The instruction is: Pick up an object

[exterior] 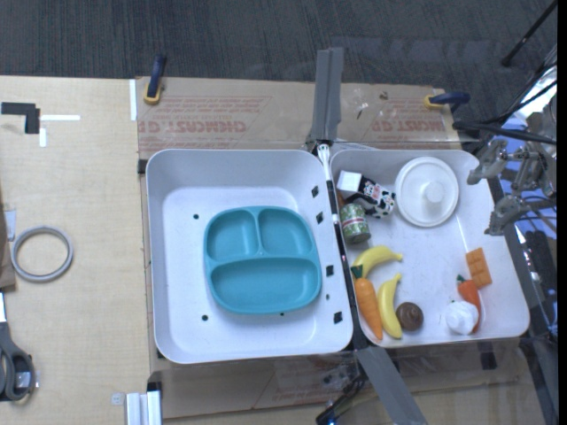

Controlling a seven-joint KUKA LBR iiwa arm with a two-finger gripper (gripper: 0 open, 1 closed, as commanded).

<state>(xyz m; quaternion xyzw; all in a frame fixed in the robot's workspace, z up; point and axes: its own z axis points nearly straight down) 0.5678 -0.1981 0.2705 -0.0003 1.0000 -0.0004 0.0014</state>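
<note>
Two white bins sat side by side on the bench. The left bin (168,237) held one thing — a teal divided plate (263,259) with three compartments, lying flat near its middle.

The right bin (496,264) held the loose objects, all candidates for picking. Counted: two bananas, the upper banana (377,258) curved and lying crosswise, the lower banana (390,305) standing lengthwise just below it; one orange carrot (368,307) beside the lower banana, against the bin's left wall; one small brown round piece (409,315) touching the lower banana's right side. At the back left, one green can (354,223), with one black-and-white cow-patterned toy (379,198) and one small white block (349,181) just behind it. One white round lid-like dish (427,192) lay at the back centre. Toward the right wall, one orange block (478,266); below it one white rounded item (460,319) with a red-orange piece (469,292) touching its top — possibly a second carrot, the view too coarse to be sure.

The gripper (512,184) hung at the right bin's back right edge, apart from every object; whether it was open or closed could not be told.

Outside the bins: one roll of grey tape (41,253) on the bench at left, one pair of scissors (15,370) near the lower left corner, and two clamps — left clamp (157,79), right clamp (446,101) — on the cardboard behind.
</note>
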